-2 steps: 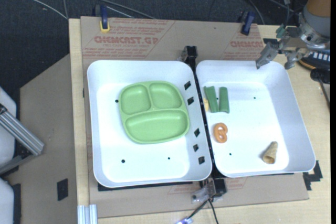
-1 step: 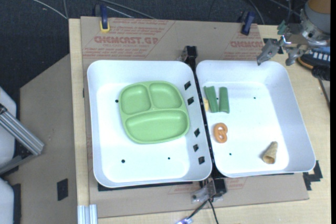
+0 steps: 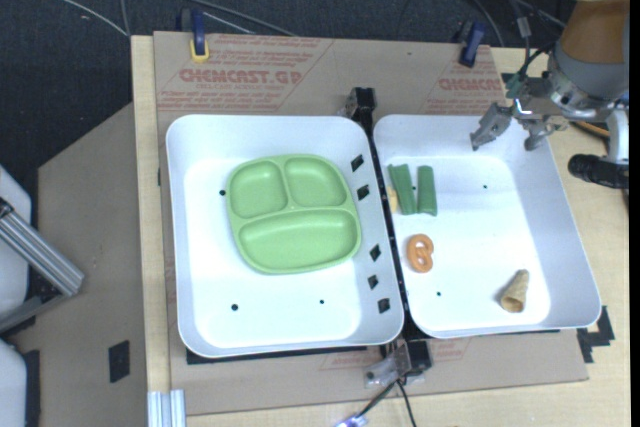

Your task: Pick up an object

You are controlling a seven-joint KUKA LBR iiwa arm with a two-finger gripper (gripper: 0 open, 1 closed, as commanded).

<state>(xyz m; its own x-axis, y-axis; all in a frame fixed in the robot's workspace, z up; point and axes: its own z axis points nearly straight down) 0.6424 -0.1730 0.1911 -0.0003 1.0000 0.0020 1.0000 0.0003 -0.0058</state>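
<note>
Two white bins: the left bin [image 3: 190,215] holds one green divided plate [image 3: 293,213], the right bin [image 3: 560,215] two green sticks [image 3: 414,189], one orange pretzel [image 3: 420,253] and one tan cone [image 3: 514,291], while the gripper [image 3: 511,127] hovers spread, empty, over its far edge.

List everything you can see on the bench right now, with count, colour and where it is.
Bins: two, white, side by side; left bin, right bin.
Divided plate: one, light green, middle of the left bin.
Green sticks: two, green, right bin near its left wall.
Pretzel: one, orange, right bin below the sticks.
Cone: one, tan, right bin's lower right.
Clamps: two, blue, board's back edge.
Arm: one, grey with orange band, upper right.
Tool: one, open, above the right bin's back edge.
</note>
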